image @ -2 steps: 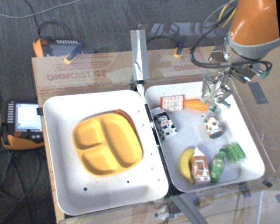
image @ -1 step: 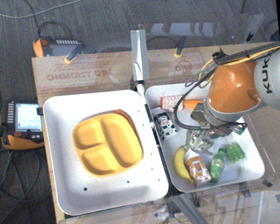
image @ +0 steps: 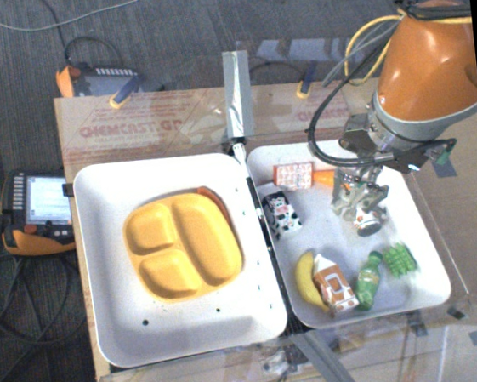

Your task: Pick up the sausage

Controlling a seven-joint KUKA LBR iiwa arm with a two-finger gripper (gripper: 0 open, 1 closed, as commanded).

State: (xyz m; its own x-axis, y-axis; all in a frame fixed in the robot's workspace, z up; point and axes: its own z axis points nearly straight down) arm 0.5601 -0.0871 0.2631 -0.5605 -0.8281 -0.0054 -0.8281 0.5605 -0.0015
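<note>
Desk (image: 153, 118): brown board under a clear sheet; reversed lettering shows through near the far edge, not readable with confidence.
Left bin (image: 117, 328): white, shallow; holds a yellow divided tray (image: 185, 243) set at a slant, with bare white floor around it on every side.
Brown item (image: 212, 197): a thin strip showing at the tray's far right edge, mostly hidden beneath it; cannot tell if this is the sausage.
Right bin (image: 433, 279): white, shares a narrow black seam with the left bin; contents crowd the near edge and the far left corner, with bare floor in the middle.
Near edge of right bin: banana (image: 307, 279), small carton (image: 333, 285) touching it, green bottle (image: 368, 281), green spiky toy (image: 399, 260) just beside the bottle.
Far part of right bin: orange-and-white packet (image: 294, 174), print too small to read; black-and-white toy (image: 280, 212) near the seam.
Arm (image: 425, 66): reaches in from the right, orange band uppermost, wrist over the far right part of the right bin, pointing down.
Tool (image: 362, 206): hangs low over the right bin's floor, right of the black-and-white toy; I cannot tell whether it is apart or together, nor whether anything sits in it.
Beyond the desk: handheld pendant (image: 39, 208) with a lit screen on the floor to the left; cables across the carpet.
</note>
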